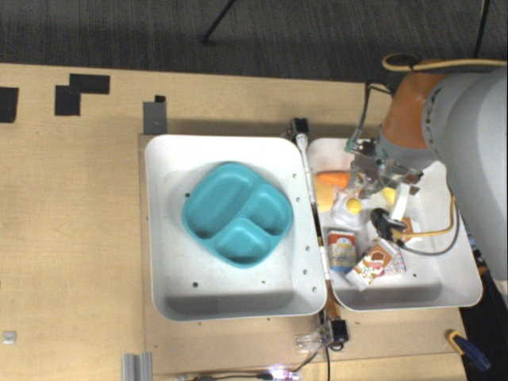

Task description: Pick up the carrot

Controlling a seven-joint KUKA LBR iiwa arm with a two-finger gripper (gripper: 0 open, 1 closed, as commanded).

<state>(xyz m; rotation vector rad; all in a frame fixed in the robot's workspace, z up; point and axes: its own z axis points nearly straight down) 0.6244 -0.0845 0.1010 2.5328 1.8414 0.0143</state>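
Note:
The carrot (331, 179) is an orange piece lying at the back left of the right bin (444, 288). My gripper (367, 187) hangs low just to the carrot's right, over a pale yellowish item (349, 205). The arm's wrist covers the fingertips, and I see nothing held between them.
The left bin (167, 280) holds a teal divided plate (237, 213). In the right bin, two small red-and-white cartons (342, 250) (373, 266) lie in front of the gripper, and something yellow (388, 194) shows under the wrist. The bins' shared wall runs just left of the carrot.

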